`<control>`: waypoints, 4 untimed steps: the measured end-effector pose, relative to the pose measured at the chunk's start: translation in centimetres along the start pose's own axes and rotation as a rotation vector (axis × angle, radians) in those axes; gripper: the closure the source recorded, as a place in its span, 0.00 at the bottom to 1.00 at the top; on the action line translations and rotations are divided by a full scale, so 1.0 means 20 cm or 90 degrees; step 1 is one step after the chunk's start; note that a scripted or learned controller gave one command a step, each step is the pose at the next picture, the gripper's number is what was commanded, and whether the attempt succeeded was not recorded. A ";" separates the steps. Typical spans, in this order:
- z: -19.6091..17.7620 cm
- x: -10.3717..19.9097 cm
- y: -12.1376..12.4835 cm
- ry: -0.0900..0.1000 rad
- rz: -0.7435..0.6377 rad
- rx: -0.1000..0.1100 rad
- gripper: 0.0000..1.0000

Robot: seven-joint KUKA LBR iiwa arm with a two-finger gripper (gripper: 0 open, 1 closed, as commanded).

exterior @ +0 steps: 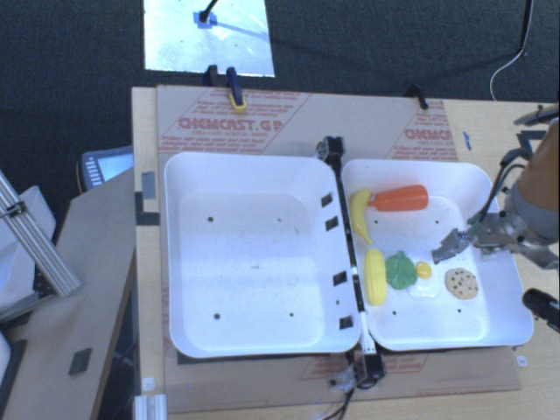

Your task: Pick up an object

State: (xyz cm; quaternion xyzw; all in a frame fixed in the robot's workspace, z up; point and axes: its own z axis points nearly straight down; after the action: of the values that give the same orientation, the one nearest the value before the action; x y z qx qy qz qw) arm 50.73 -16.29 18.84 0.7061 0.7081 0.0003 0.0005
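The approach is under way: the pincer (448, 248), its state impossible to tell, hangs over the right bin (503, 322) near its right wall, just above the cookie (461, 283), and would next need to descend onto it.

Grey arm (535, 201), metal claw (448, 248), black cable.

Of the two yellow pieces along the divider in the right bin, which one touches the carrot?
The banana, the upper, curved one; its top meets the orange carrot. The corn lies lower, beside the green broccoli.
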 end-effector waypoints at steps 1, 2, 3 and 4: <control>-1.18 -0.23 0.33 -0.006 -0.002 -0.013 0.00; -1.19 -0.22 0.32 -0.003 -0.005 -0.005 1.00; -1.77 0.17 0.30 -0.001 -0.006 -0.009 1.00; -1.73 0.46 0.22 0.001 -0.005 -0.001 1.00</control>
State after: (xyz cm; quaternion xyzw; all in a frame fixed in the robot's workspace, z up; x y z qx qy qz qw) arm 55.06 -6.99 53.52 0.7036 0.7106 0.0014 0.0005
